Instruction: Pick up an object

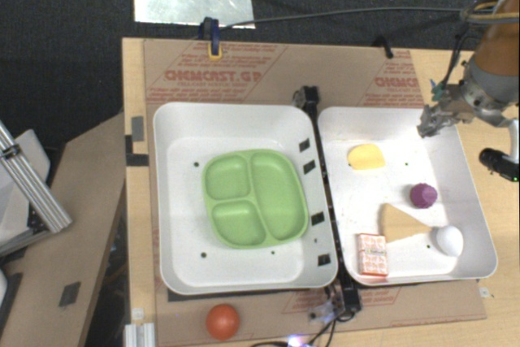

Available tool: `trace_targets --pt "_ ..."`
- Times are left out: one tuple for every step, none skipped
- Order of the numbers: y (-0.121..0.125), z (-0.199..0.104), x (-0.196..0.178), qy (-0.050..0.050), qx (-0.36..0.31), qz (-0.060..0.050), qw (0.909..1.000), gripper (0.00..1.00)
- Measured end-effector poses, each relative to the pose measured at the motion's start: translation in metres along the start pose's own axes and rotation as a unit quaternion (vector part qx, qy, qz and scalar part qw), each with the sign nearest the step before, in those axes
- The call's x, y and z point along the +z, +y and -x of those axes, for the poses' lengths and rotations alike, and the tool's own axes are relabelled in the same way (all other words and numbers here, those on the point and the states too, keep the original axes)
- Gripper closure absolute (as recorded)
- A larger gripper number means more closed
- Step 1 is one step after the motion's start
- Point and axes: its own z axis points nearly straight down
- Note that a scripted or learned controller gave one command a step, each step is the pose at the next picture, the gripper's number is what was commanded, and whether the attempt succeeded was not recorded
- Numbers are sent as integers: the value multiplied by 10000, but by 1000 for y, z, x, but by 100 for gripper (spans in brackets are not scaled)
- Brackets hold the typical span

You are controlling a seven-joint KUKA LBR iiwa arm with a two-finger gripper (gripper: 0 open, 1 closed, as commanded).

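Grey 2-finger gripper (431, 124) above right white bin (479, 207) far rim, finger state unclear; round purple ball (422, 195) well apart.

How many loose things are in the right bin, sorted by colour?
Yellow: 1, a soft lump
Purple: 1, a small ball
White: 1, an egg-shaped piece
Tan: 1, a flat wedge
Pink and white: 1, a little box
Total: 5
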Motion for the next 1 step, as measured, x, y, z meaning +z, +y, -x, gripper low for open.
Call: trace_targets --pt "0 3 -65 -6 -15 13 10000 100"
